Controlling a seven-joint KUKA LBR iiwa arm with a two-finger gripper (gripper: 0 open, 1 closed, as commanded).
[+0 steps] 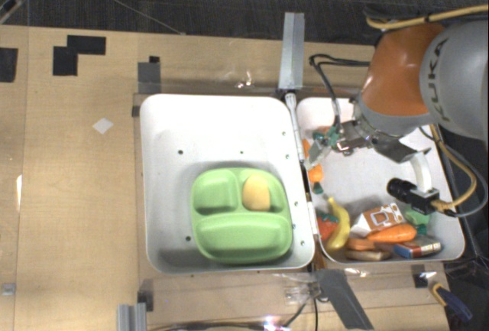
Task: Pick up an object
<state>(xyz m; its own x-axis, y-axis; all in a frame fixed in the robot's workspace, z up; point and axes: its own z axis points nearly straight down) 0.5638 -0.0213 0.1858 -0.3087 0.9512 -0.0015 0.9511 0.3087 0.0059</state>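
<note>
My gripper point(330, 140) is low over the upper left part of the right bin point(451, 241), close to its left wall. A small orange and green object point(312, 151) lies right beside the gripper tip; I cannot see whether it is touched. A small teal piece point(315, 175) lies just below that. Along the bin's front edge lie a yellow banana point(338, 221), a red item point(327, 230), an orange carrot point(396, 233), a small printed box point(382, 215) and several more toys.
The left bin point(176, 131) holds a green divided plate point(241, 234) with a yellow rounded fruit point(257, 192) in its upper right compartment. A narrow wall point(298, 161) separates the two bins. The arm's orange band point(401, 77) hangs over the right bin's back.
</note>
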